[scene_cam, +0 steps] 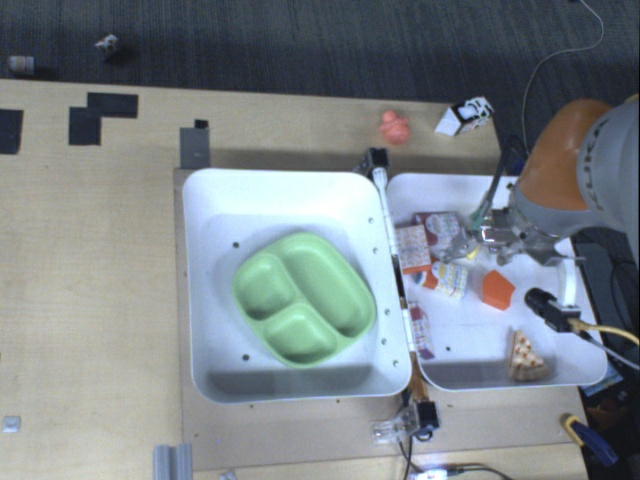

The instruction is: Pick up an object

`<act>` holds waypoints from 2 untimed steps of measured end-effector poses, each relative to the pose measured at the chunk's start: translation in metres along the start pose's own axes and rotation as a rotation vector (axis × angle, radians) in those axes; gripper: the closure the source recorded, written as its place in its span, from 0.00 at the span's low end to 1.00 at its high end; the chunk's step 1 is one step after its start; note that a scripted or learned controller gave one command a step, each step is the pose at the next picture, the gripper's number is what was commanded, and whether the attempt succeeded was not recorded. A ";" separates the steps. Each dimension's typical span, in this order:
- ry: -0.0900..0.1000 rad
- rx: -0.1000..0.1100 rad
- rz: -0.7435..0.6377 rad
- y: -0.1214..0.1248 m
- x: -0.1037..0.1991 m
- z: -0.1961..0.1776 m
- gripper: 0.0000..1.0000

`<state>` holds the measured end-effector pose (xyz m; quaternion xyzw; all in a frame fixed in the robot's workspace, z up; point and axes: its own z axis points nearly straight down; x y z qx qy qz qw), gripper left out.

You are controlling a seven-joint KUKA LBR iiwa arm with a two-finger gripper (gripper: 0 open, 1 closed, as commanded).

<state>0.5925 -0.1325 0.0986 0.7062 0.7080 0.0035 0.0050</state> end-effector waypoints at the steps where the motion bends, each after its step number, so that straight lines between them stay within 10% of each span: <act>1: 0.001 -0.005 -0.003 0.002 0.001 -0.012 1.00; 2: 0.001 -0.004 -0.003 0.002 0.002 -0.011 0.00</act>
